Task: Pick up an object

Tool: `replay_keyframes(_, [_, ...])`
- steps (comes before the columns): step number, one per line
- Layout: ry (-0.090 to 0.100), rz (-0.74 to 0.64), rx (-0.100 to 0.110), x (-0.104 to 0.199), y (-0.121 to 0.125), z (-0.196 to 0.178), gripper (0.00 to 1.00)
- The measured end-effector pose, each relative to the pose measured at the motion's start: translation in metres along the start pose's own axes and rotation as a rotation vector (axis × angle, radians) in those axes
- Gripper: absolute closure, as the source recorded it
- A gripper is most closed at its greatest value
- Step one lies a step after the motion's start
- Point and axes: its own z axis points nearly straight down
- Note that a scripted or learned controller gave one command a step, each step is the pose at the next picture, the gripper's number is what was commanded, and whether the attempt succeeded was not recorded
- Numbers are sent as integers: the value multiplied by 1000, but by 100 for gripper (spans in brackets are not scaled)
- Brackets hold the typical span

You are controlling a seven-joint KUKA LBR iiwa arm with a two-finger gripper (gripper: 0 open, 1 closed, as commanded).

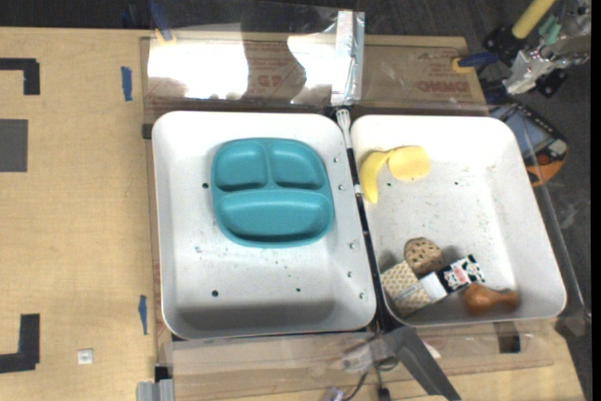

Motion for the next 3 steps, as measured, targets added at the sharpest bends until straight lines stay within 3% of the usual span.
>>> replay_keyframes(1, [2,-32,4,-7,16,-85,100])
replay_keyframes(2, [3,-545,5,-45,6,-107,100])
replay_keyframes(3, [6,-117,11,-35,2,-104,100])
